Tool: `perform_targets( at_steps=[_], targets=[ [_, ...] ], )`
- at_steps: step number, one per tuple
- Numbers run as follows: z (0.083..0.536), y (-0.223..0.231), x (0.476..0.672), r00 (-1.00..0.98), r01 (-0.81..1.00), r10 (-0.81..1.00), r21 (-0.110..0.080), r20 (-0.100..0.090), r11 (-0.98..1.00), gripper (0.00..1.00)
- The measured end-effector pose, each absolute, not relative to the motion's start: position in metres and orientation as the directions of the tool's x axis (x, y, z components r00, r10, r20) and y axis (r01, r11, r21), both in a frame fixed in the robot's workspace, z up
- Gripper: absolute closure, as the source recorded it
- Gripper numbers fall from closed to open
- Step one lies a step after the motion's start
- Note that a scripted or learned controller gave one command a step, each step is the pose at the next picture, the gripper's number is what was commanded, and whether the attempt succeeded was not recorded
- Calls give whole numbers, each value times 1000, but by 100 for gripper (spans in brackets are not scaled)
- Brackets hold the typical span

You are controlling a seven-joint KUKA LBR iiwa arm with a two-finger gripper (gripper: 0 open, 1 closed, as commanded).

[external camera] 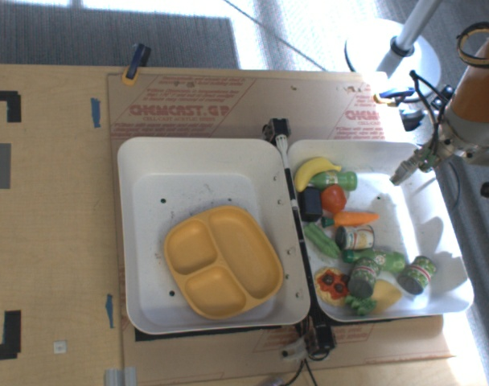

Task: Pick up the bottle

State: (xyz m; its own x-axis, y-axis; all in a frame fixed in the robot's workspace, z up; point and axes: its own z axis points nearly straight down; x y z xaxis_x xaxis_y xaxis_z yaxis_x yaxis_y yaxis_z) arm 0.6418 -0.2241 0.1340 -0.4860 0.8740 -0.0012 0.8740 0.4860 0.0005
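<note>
My claw (401, 173) is a small pale metal piece, grey and slightly shiny, narrowing toward its tip. Just behind it sits my wrist (447, 145), a cluster of grey fittings. Black cables (425, 95) loop above the claw and run back along the wrist, past a dark block with a blue part (397, 95) and a spot of orange. Farther behind the claw comes my orange band (474, 95), broad and rounded, with a dark ring (476, 45) above it.
</note>
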Motion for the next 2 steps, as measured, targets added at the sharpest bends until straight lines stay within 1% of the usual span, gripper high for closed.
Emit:
perform_targets(
  at_steps=[1,2],
  targets=[
    [107,-224,609,-735,678,678,1,0,735,100],
    [91,-224,565,-907,420,420,4,-19,907,100]
  ],
)
